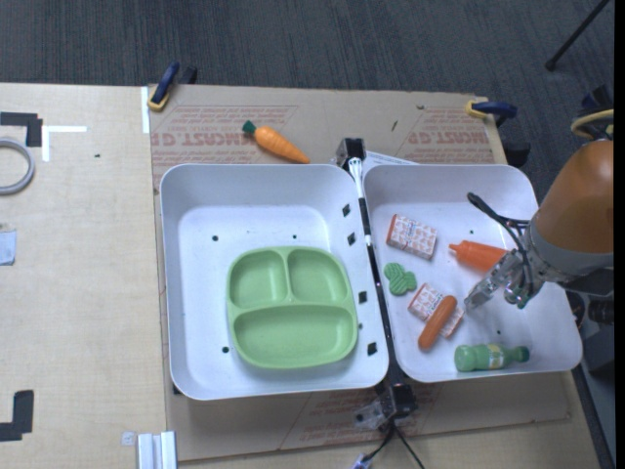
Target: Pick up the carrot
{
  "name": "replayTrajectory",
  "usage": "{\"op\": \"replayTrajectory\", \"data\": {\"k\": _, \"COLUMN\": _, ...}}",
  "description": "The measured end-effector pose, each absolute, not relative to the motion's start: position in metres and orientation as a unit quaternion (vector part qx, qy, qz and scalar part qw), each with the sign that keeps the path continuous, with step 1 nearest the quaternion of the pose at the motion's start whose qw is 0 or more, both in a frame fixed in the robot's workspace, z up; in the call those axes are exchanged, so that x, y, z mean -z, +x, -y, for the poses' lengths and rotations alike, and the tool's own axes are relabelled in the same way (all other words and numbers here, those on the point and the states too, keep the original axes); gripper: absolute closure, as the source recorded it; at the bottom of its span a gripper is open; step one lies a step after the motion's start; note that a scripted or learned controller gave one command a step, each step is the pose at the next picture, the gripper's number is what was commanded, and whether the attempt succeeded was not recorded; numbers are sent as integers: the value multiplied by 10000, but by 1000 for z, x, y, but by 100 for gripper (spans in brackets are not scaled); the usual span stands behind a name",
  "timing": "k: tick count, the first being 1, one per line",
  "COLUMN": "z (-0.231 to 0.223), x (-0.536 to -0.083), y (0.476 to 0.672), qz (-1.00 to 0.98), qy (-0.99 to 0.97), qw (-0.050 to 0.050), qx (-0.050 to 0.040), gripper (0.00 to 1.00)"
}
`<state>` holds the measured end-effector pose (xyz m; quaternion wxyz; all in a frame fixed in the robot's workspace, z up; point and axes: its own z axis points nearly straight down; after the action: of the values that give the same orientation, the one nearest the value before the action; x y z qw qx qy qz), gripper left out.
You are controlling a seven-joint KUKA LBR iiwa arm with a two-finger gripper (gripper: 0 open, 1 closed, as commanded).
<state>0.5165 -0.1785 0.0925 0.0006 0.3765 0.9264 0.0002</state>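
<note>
Nearest the camera, along the front of the right bin, a green bottle lies on its side, with a sausage-like orange-red piece just behind it, touching a small pink cracker block. Beside these the gripper hangs low over the bin floor; how far its fingers are parted cannot be told, and nothing shows between them. A green leafy toy, a second cracker block and an orange-red bottle-shaped item lie further in. To the left, a green divided plate sits in the left bin.

Farthest back, outside both bins on the cardboard, lies the carrot, its green stub pointing left. It is well apart from the gripper. It looks like a light, rigid plastic toy, smooth and tapered, so it may slip or roll; closing across the thick middle, square to its length, seems safest.
</note>
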Motion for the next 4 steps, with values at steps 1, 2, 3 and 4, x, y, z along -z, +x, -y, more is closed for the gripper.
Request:
{"op": "replayTrajectory", "data": {"k": 1, "z": 214, "x": -206, "y": 493, "qz": -9768, "qy": 2143, "qw": 32, "qx": 4, "gripper": 100}}
{"op": "replayTrajectory", "data": {"k": 2, "z": 151, "x": -98, "y": 497, "qz": -9471, "qy": 3208, "qw": 39, "qx": -5, "gripper": 100}}
{"op": "replayTrajectory", "data": {"k": 3, "z": 211, "x": -164, "y": 479, "qz": -9506, "qy": 3105, "qw": 24, "qx": 1, "gripper": 100}}
{"op": "replayTrajectory", "data": {"k": 4, "z": 166, "x": -145, "y": 549, "qz": -9205, "qy": 3908, "qw": 16, "qx": 0, "gripper": 100}}
